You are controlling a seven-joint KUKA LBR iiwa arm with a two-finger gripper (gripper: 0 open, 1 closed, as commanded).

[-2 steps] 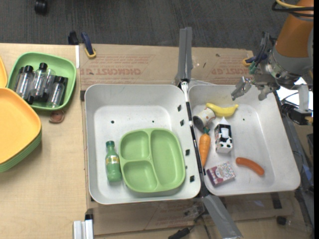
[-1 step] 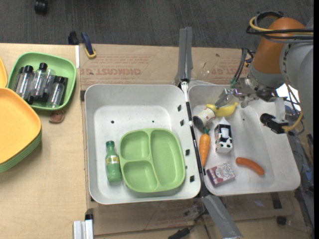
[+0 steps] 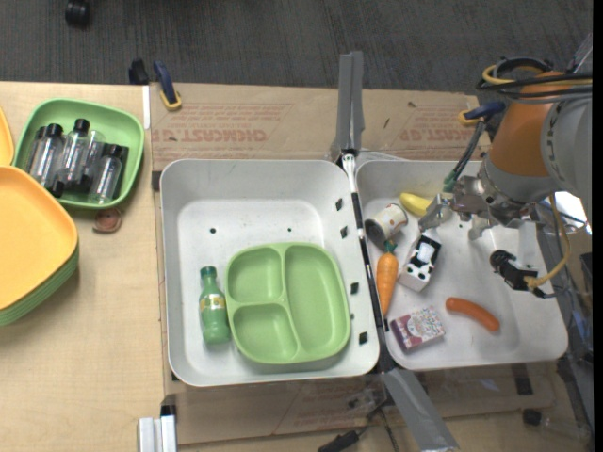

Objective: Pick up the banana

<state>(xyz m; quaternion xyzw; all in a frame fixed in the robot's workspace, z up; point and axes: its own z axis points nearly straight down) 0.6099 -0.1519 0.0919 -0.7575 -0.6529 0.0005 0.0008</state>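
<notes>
Working front edge back. Right bin (image 3: 528,347) near side: small card box (image 3: 417,329), sausage (image 3: 472,314). Mid bin: carrot (image 3: 386,281) along the divider wall, black-and-white cow toy (image 3: 420,262) just beside it. Left bin (image 3: 188,196): green divided tray (image 3: 285,301), green bottle (image 3: 214,306) next to it.

Far part of right bin: banana (image 3: 415,202), yellow, lying near the back wall, with a small cup-like thing (image 3: 385,221) touching or nearly touching it on the divider side. Gripper (image 3: 450,207) sits low just beside the banana on the arm's side; can't resolve the fingers, so how far the claw is spread is unknown, and nothing is visibly between them. Banana looks like it rests on the bin floor.

Judgement: approach/align step, grasp not yet made. Next move needs the fingers centred across the banana's short axis, descent to the floor, close, then lift. Risks: the cup crowding one finger, the curved body rolling out.

Beyond the bins: cardboard sheet (image 3: 254,125), green dish (image 3: 132,130) of dark bottles, orange plates (image 3: 33,252) far left.
</notes>
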